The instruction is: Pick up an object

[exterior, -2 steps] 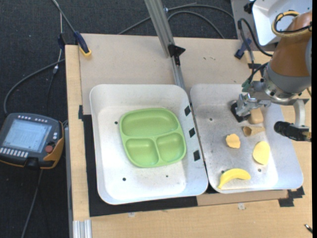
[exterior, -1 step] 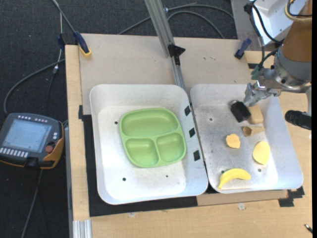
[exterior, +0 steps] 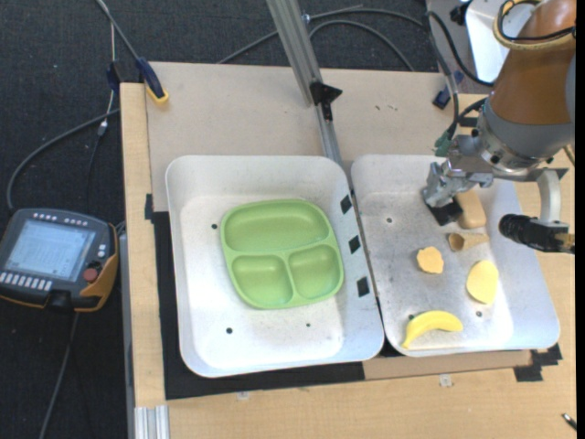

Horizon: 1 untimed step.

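Two bins are sitting side by side on the bench [exterior: 228, 99]; I am watching the hand [exterior: 445, 201] hanging low over the right bin [exterior: 393, 273], by a tan block [exterior: 473, 213], likely lining up a pick. Whether it is released or clenched I cannot tell. A banana [exterior: 431, 326] and yellow pieces [exterior: 430, 261] are lying loose nearby; the green tray [exterior: 279, 251] is occupying the left bin [exterior: 196, 273].

One fixed camera looks down aslant on both bins [exterior: 274, 176].
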Motion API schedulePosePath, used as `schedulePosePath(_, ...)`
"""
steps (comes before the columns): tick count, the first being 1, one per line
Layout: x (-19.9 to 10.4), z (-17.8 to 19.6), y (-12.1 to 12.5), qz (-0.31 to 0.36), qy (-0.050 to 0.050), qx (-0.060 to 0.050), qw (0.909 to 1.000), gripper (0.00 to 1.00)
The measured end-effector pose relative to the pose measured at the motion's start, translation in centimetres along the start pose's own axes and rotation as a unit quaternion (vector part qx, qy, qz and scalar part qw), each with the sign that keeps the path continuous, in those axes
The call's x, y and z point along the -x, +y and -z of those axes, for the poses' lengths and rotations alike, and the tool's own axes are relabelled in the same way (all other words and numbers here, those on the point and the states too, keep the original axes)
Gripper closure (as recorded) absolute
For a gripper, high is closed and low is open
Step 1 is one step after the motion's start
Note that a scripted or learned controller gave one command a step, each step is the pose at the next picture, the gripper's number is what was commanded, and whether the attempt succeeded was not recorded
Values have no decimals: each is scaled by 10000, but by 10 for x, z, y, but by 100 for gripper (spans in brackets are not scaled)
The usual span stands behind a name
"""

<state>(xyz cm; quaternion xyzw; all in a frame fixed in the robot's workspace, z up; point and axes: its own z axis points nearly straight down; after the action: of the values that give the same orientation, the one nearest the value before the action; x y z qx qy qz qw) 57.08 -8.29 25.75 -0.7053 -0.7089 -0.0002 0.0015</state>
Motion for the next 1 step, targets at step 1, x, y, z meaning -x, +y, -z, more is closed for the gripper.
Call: schedulePosePath(1, -59, -9, -19, 4, 2, -10, 10000, 100)
